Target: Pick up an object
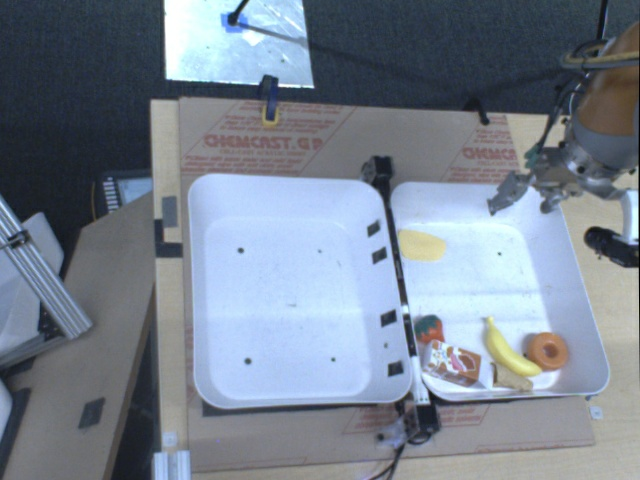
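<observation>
Nothing has been lifted yet, as far as I can judge: every item lies on the floor of the shallow white right-hand bin [560, 268], and the two-finger gripper [526, 196] hangs above that bin's far rim, at about one o'clock from the bin's middle. Its two dark fingers look spread, with only white bin floor between them, so it carries nothing. The whole pick is still to be done: choose a piece, come down on it, close and raise it.

The candidates sit in two spots. A flat pale-yellow oval piece [423, 245] lies alone near the bin's left wall, at about ten o'clock from the bin's middle and well apart from the rest. The others crowd the near edge between five and seven o'clock: a curved yellow toy banana [506, 348], an orange ring like a small doughnut [547, 350] just beside it at the right, a red-and-white printed packet [455, 364], and a small red and green piece [429, 327] against the central divider.

The shallow white left-hand bin [290, 288] sits at nine o'clock, joined by a black hinged strip [395, 278]. The lone yellow oval seems the easier target; the near cluster is tight, with pieces touching, and the walls leave little room for fingers.
</observation>
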`<state>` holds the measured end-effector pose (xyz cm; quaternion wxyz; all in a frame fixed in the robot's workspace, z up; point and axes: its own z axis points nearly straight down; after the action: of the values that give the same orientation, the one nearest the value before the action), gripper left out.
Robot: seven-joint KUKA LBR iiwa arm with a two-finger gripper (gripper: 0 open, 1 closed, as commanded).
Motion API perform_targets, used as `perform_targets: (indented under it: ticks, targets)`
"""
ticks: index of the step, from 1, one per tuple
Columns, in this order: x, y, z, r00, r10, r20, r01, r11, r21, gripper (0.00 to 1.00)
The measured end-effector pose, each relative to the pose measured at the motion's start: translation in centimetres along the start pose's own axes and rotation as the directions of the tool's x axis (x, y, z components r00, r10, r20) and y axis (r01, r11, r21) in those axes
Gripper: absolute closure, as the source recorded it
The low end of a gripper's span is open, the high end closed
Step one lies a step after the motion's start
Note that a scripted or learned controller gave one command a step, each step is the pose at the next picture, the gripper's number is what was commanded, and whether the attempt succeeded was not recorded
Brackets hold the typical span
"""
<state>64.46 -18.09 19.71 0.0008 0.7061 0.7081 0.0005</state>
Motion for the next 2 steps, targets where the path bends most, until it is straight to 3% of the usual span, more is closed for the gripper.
perform_targets:
  ticks: [1,2]
  targets:
    - [6.3,1.4,5.0,1.0,-0.007,-0.003,0.007,1.0,0.002,0.0]
    - [9.9,2.5,5.4,1.0,-0.005,-0.001,0.005,1.0,-0.001,0.0]
